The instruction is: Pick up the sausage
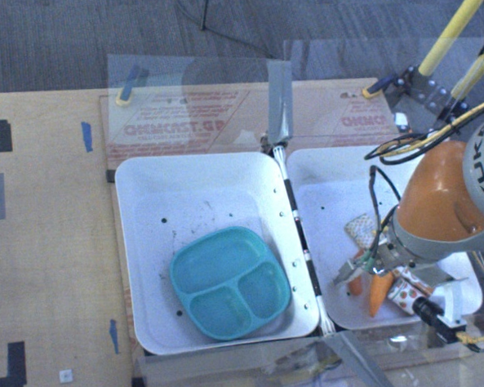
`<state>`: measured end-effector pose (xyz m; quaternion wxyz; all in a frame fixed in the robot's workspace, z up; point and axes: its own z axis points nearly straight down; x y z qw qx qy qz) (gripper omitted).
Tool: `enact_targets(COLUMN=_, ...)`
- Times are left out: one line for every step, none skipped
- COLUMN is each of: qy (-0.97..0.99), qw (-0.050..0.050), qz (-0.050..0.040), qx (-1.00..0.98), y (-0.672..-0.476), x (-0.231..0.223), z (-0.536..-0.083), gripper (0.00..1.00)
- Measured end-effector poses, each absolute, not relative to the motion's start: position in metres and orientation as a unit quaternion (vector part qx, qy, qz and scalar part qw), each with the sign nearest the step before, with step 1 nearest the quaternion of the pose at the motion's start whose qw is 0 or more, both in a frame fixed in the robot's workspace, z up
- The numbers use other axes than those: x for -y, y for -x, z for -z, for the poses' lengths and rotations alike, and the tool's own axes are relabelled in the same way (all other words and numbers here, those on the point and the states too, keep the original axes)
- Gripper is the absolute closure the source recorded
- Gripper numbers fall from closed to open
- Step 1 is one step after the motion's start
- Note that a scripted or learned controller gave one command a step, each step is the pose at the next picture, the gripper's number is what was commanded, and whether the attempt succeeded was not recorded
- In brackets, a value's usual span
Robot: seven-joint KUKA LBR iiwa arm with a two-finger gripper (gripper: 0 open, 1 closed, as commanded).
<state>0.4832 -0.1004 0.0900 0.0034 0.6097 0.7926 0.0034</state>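
Note:
In the right bin point(332, 199), my gripper point(358, 268) hangs low over the front part, below the orange wrist band. Just under its tip lies a short reddish-orange piece point(356, 286), which looks like the sausage and is partly hidden by the gripper. An orange carrot-shaped toy point(380, 295) lies right beside it. I cannot tell whether the gripper touches either one.
A patterned beige item point(361, 229) lies behind the gripper. Near the bin's front right is a white and orange dotted item point(405, 298). The left bin point(144, 194) holds a teal divided plate point(229, 283). The arm and its cables cover the right bin's right side.

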Motion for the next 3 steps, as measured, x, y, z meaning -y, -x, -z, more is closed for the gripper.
enact_targets(qy=-0.613, qw=0.006, qz=-0.0048, qx=-0.79, y=-0.484, x=0.103, z=-0.101, gripper=1.0)
enact_targets(qy=-0.608, qw=0.001, qz=-0.0003, qx=-0.794, y=-0.48, x=0.088, z=-0.185, gripper=1.0)
enact_targets(qy=-0.583, qw=0.001, qz=-0.0005, qx=-0.813, y=-0.548, x=0.051, z=-0.209, gripper=1.0)
